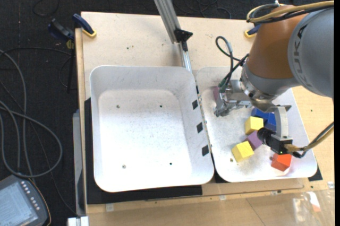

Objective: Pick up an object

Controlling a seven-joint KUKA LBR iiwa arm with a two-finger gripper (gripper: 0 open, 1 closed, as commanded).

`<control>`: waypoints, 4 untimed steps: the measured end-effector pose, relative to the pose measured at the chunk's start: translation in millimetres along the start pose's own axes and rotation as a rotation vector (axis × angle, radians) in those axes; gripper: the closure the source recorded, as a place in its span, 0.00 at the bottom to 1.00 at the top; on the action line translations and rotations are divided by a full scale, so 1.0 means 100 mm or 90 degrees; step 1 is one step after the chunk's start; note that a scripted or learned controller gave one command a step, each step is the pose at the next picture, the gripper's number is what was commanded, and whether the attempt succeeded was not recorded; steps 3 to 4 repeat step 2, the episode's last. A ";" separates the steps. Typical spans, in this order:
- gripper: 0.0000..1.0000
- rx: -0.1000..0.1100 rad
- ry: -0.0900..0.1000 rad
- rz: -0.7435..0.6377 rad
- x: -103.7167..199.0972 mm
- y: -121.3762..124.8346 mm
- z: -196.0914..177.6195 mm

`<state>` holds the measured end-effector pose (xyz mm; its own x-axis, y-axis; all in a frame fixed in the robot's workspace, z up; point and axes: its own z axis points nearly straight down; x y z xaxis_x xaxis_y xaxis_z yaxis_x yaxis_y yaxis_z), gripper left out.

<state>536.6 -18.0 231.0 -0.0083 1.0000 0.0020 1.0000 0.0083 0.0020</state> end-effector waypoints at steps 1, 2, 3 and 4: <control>1.00 0.001 0.000 0.000 0.57 0.15 0.06; 1.00 -0.001 0.000 0.001 0.96 0.39 -0.03; 1.00 -0.001 0.000 0.001 0.96 0.39 -0.03; 1.00 -0.001 0.000 0.001 0.96 0.39 -0.03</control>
